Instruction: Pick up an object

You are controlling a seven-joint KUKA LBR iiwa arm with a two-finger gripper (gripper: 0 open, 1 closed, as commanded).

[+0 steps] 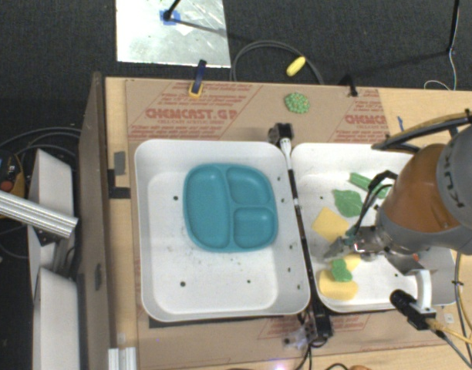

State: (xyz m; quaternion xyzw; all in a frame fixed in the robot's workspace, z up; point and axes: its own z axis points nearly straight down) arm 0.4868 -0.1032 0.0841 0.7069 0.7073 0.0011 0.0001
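Observation:
The right bin [321, 160] holds several small items: a yellow wedge [328, 223], a green leafy piece [347, 202], a green strip [360, 180], a small green piece [341, 269] and a yellow piece [338, 286] near the front. My gripper [345, 246] hangs low over this bin, between the yellow wedge and the small green piece. The arm's orange band [417, 195] and grey wrist cover the bin's right half. Nothing shows between the fingers.
The left bin [155, 206] holds a teal divided plate [230, 207]. A metal divider [296, 206] runs between the bins. A green knobbly item [297, 102] and a yellow item [296, 66] lie behind the bins on the bench.

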